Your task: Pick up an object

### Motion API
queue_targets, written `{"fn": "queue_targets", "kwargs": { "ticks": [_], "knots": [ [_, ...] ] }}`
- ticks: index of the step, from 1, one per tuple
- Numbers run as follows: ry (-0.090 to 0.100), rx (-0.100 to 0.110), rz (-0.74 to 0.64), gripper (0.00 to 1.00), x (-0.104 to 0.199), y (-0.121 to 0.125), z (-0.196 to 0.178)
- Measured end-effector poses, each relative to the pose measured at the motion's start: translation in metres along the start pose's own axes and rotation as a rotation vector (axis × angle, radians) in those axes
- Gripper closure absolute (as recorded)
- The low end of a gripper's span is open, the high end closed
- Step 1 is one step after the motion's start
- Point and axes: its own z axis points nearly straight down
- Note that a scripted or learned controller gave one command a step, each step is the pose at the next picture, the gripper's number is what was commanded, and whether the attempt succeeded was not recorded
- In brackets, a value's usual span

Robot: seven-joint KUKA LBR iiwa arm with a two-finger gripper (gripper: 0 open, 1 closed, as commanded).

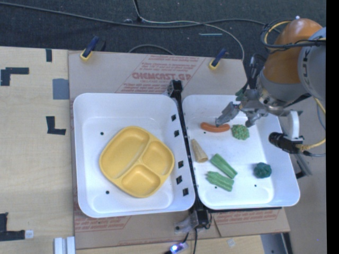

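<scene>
My gripper (234, 120) hangs over the back of the right bin (280, 197), its two fingers spread apart and open, nothing between them. Just under the left finger (226, 113) lies an orange-red sausage-shaped piece (213, 127). A pale green broccoli floret (240, 132) sits right below the right finger (252, 116). Further forward in the same bin lie a tan cone-shaped piece (199, 151), two green pods (223, 165) (219, 181) and a dark green floret (261, 169).
The left bin (85, 142) holds a yellow divided plate (136, 161). A black divider (183, 142) runs between the bins. The arm's orange band (294, 46) and grey wrist stand over the right bin's far right corner, with a black cable fitting (283, 141) beside the rim.
</scene>
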Motion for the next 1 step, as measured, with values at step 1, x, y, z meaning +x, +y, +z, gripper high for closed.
{"fn": "queue_targets", "kwargs": {
  "ticks": [1],
  "knots": [
    [-0.001, -0.014, -0.004, 0.0, 0.0005, 0.0028, -0.0085]
  ]
}}
